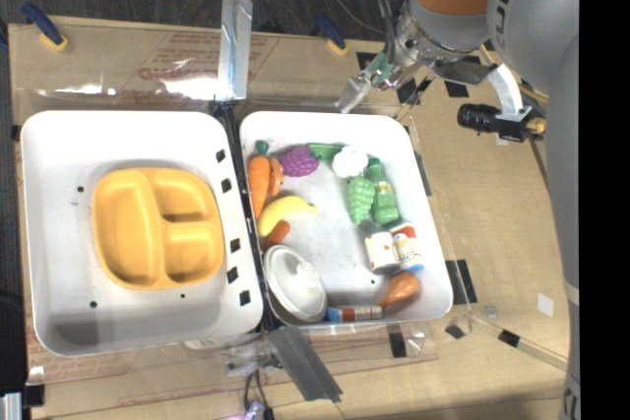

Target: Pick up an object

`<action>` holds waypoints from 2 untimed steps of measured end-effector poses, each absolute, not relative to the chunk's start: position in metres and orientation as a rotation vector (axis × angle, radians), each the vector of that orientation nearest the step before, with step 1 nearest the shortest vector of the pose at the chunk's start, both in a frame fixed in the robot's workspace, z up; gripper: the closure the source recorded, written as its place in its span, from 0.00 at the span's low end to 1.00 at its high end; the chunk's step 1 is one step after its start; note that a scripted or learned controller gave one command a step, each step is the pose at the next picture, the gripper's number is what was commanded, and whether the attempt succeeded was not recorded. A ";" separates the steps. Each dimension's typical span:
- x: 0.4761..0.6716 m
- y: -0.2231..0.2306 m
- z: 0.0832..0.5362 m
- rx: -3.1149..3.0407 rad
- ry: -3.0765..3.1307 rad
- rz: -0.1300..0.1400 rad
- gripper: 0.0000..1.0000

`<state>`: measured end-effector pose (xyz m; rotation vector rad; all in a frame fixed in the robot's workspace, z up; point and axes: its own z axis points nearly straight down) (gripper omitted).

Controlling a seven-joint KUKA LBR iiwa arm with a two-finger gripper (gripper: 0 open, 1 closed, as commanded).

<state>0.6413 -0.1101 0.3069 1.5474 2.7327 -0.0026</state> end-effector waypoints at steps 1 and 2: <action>0.658 -0.100 0.292 1.396 2.810 0.000 1.00; 0.659 -0.099 0.304 1.386 2.812 -0.001 1.00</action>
